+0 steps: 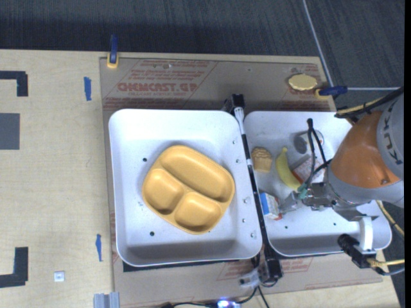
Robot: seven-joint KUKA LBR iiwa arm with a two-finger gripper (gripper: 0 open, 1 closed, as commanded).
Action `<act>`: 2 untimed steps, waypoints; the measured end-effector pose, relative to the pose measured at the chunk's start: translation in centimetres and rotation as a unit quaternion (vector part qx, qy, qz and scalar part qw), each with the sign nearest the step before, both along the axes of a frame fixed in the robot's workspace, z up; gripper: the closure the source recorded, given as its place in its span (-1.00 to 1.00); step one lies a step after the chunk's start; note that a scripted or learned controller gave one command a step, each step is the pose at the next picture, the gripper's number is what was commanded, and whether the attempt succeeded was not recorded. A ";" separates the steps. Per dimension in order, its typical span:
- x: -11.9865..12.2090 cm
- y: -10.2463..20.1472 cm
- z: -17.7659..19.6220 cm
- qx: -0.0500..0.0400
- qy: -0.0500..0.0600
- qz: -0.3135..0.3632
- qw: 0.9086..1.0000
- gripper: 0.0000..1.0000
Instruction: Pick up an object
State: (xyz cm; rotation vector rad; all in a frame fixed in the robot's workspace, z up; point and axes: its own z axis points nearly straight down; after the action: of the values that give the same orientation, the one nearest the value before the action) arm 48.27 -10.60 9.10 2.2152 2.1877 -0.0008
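Observation:
The right bin [321, 236] holds a small pile on its left side. A yellow banana [286, 167] lies beside a brown bread-like lump [261, 158]. A grey round item [301, 142] sits behind them, a red and white packet [302, 170] lies by the banana, and a blue and white packet [268, 205] rests by the bin's left wall. My gripper [299, 195] is low in this bin, just in front of the banana and right of the blue and white packet. The wrist hides whatever lies under it.
The left bin [125, 172] contains a yellow three-compartment plate [187, 188]. A yellow disc [302, 81] lies on the board behind the right bin. The arm's orange band [366, 159] and black cables [314, 147] hang over the right bin's right half.

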 end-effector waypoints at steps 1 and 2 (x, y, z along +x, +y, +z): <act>0.0 0.1 0.0 -0.001 0.000 0.000 1.000 -1.00; 0.0 0.6 0.7 0.004 0.002 0.002 1.000 1.00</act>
State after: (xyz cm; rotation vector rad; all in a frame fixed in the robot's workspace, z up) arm 48.29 -9.98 9.81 2.2165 2.1985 0.0043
